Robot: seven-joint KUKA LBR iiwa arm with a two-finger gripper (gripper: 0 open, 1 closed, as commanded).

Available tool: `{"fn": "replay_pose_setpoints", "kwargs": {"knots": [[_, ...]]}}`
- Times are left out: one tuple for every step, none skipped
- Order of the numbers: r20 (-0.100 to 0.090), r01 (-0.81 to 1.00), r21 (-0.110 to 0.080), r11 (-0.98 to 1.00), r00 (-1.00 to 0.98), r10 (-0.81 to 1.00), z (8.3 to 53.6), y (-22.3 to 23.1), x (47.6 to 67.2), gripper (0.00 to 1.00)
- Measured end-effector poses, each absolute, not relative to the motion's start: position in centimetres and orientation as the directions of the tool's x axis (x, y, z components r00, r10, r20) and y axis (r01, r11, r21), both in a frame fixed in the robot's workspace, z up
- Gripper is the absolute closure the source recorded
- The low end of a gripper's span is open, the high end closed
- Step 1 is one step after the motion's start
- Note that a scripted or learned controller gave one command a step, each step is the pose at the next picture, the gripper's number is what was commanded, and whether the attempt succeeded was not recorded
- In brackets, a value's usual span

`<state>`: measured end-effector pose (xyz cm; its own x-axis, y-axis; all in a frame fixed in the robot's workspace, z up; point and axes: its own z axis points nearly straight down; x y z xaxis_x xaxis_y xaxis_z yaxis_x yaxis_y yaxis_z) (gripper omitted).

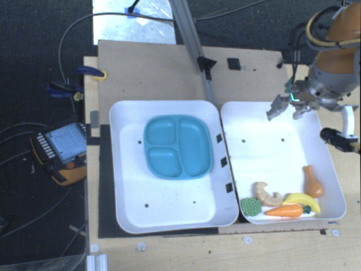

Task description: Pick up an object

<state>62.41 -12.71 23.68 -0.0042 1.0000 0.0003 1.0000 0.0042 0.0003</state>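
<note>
My gripper [289, 111] hangs over the far edge of the right bin [265, 151], its two grey fingers spread apart with nothing between them. The objects lie well away from it, in that bin's near right corner: an orange carrot [285, 211], a yellow banana [303, 201], a green broccoli-like piece [251, 206], a tan curved piece [265, 193] and an orange-brown drumstick shape [312, 182] along the right wall.
The left bin [130, 196] holds a blue divided plate [178, 146]. A slanted grey pole [189, 27] crosses the bench behind the bins. Cables, clamps and a handheld device [61, 149] lie off the bench at left.
</note>
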Motion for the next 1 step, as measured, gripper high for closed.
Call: {"fn": "replay_pose_setpoints", "kwargs": {"knots": [[0.000, 1.000, 0.002, 0.004, -0.004, 1.000, 23.77, -12.71, 62.45, 0.00]]}}
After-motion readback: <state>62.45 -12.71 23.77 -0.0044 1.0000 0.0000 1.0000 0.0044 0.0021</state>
